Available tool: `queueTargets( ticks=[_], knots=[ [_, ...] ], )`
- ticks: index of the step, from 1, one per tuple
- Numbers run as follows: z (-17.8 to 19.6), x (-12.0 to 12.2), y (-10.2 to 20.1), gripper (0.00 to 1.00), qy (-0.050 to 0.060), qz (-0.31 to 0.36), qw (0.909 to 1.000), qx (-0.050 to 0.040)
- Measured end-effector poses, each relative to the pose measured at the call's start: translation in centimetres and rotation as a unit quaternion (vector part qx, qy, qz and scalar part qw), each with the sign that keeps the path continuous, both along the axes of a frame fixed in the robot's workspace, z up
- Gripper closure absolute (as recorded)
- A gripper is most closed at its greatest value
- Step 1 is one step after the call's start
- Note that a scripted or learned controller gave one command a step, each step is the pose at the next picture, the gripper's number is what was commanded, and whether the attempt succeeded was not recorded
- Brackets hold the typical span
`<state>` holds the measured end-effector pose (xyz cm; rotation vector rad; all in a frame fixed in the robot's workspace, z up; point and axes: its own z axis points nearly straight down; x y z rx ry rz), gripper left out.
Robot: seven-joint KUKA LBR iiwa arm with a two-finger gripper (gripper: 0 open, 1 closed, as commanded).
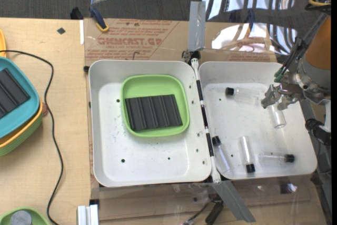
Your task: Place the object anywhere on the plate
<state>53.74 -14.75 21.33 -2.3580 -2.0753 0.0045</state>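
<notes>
A green plate (154,87) with a dark ribbed insert (152,112) lies in the left bin (105,160). My gripper (277,100) hangs over the right side of the right bin (300,166). It is shut on the top end of a clear vial (278,118), which points down from between the fingers. Several more clear vials with black caps lie in the right bin: one at the back (238,93), two near the front (245,151) (274,157), and one along the left wall (220,154).
A raised divider (201,108) where the two bin walls meet separates the gripper from the plate. Teal and green dishes (16,108) and a black cable (52,129) sit on the bench at far left. Cardboard (131,37) lies behind the bins.
</notes>
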Motion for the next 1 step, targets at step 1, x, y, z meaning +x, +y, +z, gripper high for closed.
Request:
queueTargets(
  ticks=[1],
  knots=[
    [0.01, 0.00, 0.00, 0.00, 0.000, 0.000, 1.0000, 0.0000]
  ],
)
